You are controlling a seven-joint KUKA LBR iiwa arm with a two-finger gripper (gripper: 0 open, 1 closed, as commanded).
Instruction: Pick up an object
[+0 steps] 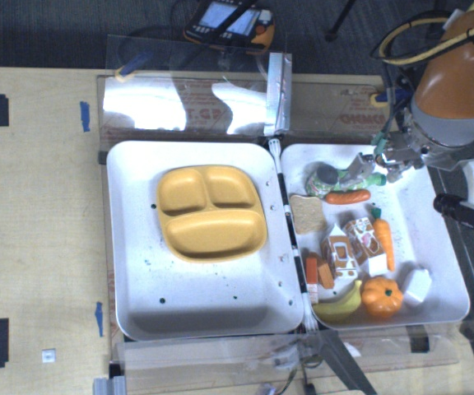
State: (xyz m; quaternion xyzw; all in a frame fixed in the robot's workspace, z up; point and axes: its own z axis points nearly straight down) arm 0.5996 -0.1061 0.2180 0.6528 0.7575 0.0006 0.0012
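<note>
Gripper [367, 168] poised at the far end of the right bin [447, 245], above the toy food.

Whether it is wide or narrow I cannot tell (glare and clutter hide it). The nearest candidate, a red sausage [348, 196], lies just beside and nearer the camera than the gripper; likely light, stiff, smooth plastic that could roll, so pinch it across its middle. Past it sit 1 orange pumpkin [382, 296] and 1 banana [340, 301], rounder and harder to grip.
</note>
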